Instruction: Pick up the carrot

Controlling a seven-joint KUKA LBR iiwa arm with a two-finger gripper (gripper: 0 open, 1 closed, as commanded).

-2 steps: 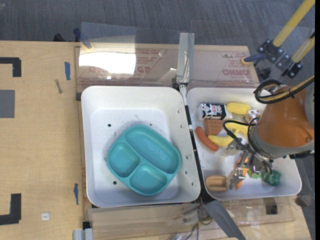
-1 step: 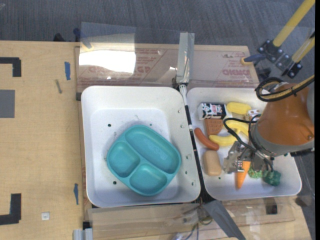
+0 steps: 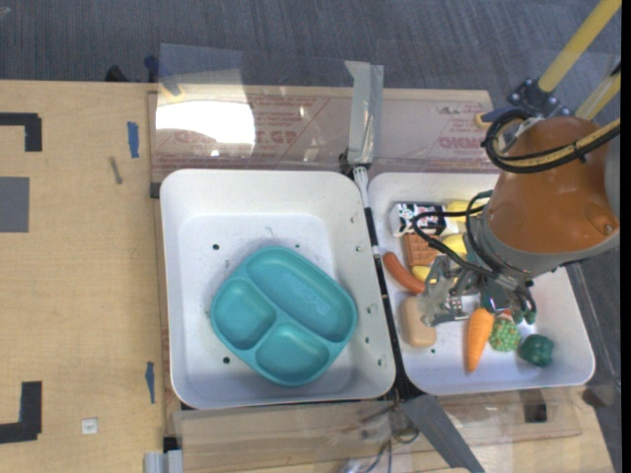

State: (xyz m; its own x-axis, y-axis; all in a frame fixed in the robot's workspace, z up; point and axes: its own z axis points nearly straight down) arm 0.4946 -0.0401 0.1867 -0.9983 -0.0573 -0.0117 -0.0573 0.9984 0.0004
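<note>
Gripper (image 3: 449,299) is low over the right bin (image 3: 572,368), below the orange wrist band. Its metal parts are tangled against the clutter under it, and I cannot tell from this angle how the hand stands. Nothing is visibly held.

The carrot (image 3: 477,338) lies just right of the gripper on the bin floor, thick end up toward the arm, tip pointing to the near rim. It looks like a toy: I judge it light, rigid and smooth, so likely to slip or roll if pinched near the taper. I would take it across the thick upper half, jaws square to its long axis.

Crowding is the problem. A small green leafy piece (image 3: 505,335) touches the carrot's right side, with a darker green broccoli-like lump (image 3: 537,350) just beyond. On the left, a pale tan piece (image 3: 418,323) sits near the gripper, and an orange-red sausage-like item (image 3: 402,270) lies above it. A black-and-white packet (image 3: 419,217) and something yellow (image 3: 455,244) sit further back, partly under the wrist.

Left bin (image 3: 187,264) holds a teal divided plate (image 3: 284,313), well apart from the work.

Risk: one finger landing on the green piece, pushing the carrot aside.
</note>
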